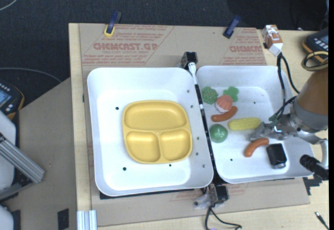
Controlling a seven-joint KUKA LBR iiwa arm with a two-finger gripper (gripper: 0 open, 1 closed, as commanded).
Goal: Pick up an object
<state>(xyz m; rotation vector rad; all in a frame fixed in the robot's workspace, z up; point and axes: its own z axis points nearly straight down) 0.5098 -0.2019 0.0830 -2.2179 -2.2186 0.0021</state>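
I see a yellow three-part tray lying in the left bin. In the right bin lie toy foods: a green sprig, a green ball, a red-and-white piece, a sausage, a corn cob, a second sausage and a black block. The arm is cut off at the right edge. Its hand sits low over the right bin, just above the second sausage; I cannot tell its grip state.
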